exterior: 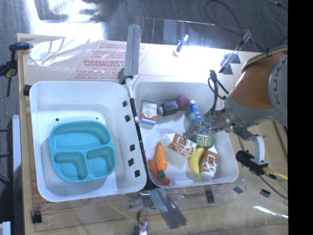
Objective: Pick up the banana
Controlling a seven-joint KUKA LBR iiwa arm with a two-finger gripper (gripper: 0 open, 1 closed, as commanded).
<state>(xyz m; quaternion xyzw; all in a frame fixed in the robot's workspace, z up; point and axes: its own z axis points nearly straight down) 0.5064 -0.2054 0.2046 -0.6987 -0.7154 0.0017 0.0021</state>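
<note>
Bins (73, 94) glossy white plastic; tray (81, 151) matt blue plastic; banana (196, 161) smooth.

The banana (196, 161) lies in the right bin (151, 89), near that bin's front wall, curved and roughly upright in the frame. Touching the banana's right side is a small carton (210, 164); just to its left lies a flat snack packet (182, 146), and farther left a carrot (160, 156). The gripper (204, 130) hangs just above the banana's upper end, beside a green-labelled can (204, 140) (its fingers too cluttered to read). A blue bottle (194, 113) stands beyond the banana. The left bin (41, 94) holds a blue divided tray (81, 150).
</note>
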